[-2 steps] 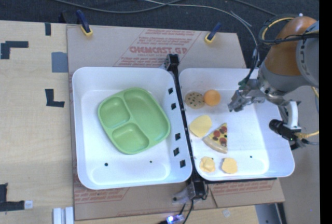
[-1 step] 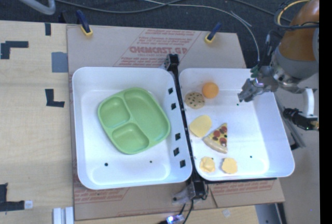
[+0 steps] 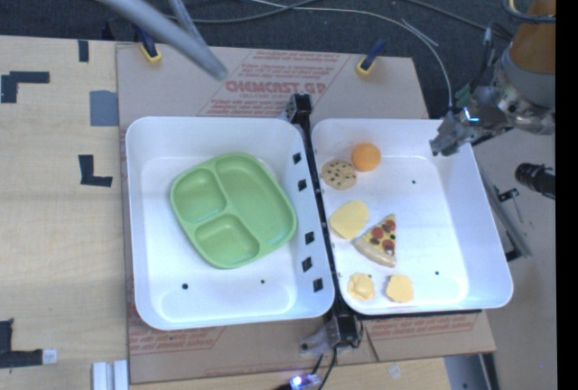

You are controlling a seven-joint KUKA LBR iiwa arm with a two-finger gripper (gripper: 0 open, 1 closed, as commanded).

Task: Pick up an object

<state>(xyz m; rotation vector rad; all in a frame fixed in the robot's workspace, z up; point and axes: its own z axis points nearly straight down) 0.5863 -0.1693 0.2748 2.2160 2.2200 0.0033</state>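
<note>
End effector (image 3: 449, 142) is hanging over the upper right rim of the right bin (image 3: 452, 226), at the far right of the frame. It is appearing as a dark, blurred shape, and whether it is spread or pressed together cannot be told from this view. Nothing is showing between its tips. The grey arm with the orange band (image 3: 535, 41) is rising behind it toward the upper right corner.

The candidate objects are all lying on the floor of the right bin, well apart from the end effector and grouped toward the bin's left half. Nearest is a small orange ball (image 3: 366, 157), sitting near the top. Just beside it to the left, a chocolate-chip cookie (image 3: 339, 173) is lying flat. Below that, a pale yellow rounded piece (image 3: 349, 219), possibly a toy potato chip, is lying near the divider. A pizza slice (image 3: 379, 239) is resting just to its lower right, nearly touching it. Two small yellow pieces (image 3: 361, 287) (image 3: 399, 289) are sitting side by side near the bin's front wall.

The left bin (image 3: 153, 271) is holding a green divided tray (image 3: 233, 209), lying flat and turned at an angle. Both bins are sitting side by side on a cardboard sheet (image 3: 271, 81) on the desk (image 3: 54, 226).
</note>
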